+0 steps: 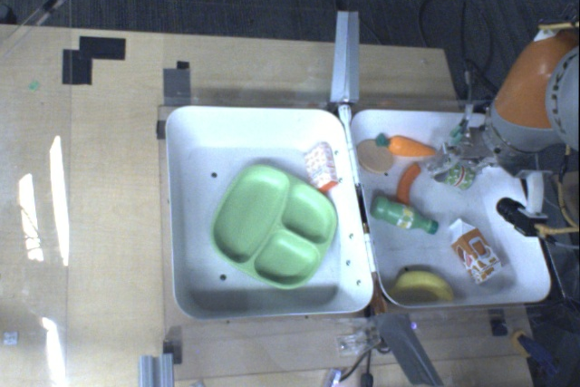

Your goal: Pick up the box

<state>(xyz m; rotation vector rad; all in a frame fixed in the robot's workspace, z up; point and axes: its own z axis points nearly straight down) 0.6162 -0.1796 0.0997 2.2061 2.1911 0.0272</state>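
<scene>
The box is small, orange and white, and it lies flat in the right bin, near the front right corner. A yellow banana lies near it, to its left, by the front wall. A green bottle lies on its side further back, toward the middle of the bin. Behind the bottle there is an orange carrot and a round tan thing. The gripper is at the back of this bin, well apart from the box, over a small green and white thing. It is too small and blurry to tell how the gripper is set. The left bin holds a green tray with three parts and a small red and white packet just behind it.
</scene>
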